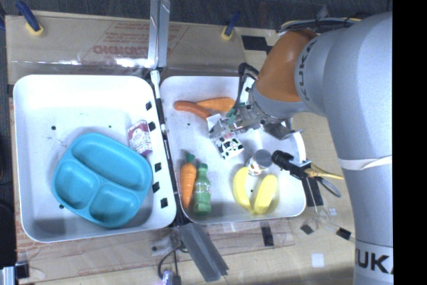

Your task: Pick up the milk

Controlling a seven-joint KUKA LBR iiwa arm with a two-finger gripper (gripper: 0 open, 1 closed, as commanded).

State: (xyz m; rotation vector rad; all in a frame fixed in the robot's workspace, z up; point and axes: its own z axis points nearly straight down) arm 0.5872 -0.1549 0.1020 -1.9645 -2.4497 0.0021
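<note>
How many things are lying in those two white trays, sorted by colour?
Orange: 2, carrot and sweet potato
Green: 1, bottle
Yellow: 1, bananas
Blue: 1, plate
Black and white: 1, milk
Pink and white: 1, packet
Total: 7

Carrot point(203, 105), bananas point(255, 191) and bottle point(201, 190) crowd the milk point(231, 147).

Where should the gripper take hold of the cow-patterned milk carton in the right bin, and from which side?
Best guess: across the milk carton's flat side faces, coming straight down from above. It looks tipped over on the right bin's floor, just below the gripper. The sweet potato lies beyond it and the banana nearer the camera, so low sideways approaches look crowded.
</note>
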